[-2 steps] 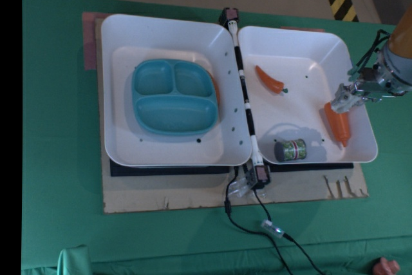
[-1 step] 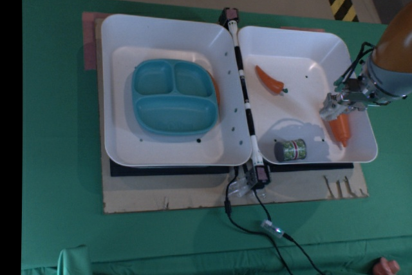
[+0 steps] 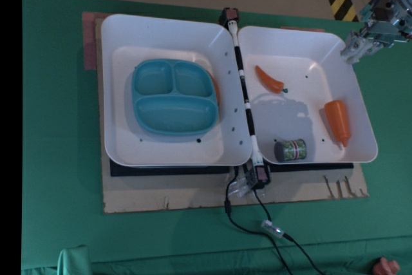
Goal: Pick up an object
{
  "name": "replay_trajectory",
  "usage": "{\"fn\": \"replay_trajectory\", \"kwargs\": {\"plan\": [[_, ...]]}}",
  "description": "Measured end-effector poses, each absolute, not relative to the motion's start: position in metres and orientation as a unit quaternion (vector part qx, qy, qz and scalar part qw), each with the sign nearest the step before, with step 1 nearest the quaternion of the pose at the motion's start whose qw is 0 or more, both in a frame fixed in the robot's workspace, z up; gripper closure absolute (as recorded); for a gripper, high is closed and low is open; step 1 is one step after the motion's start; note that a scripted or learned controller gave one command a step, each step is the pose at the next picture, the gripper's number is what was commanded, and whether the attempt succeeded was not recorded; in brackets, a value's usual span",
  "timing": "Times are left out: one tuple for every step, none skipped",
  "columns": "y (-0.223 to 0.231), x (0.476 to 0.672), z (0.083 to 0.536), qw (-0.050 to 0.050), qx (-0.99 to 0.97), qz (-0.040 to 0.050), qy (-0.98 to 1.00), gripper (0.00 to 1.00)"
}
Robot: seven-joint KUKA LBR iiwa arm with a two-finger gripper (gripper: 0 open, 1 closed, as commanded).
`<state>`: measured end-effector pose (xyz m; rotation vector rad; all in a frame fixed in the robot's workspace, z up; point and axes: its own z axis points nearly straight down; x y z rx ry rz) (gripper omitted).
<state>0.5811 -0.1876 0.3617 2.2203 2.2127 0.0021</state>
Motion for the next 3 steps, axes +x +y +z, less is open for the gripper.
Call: {"fn": "replay_trajectory", "kwargs": {"plan": [[-0.134,0.594,0.324,0.002,0.708,0.0007,0.706,1.00],[-0.186,0.631,0.347,0.004,0.709,0.0006,0.706,1.00],[-0.188,0.612,0.274,0.003,0.709,0.0002,0.706,1.00]]}}
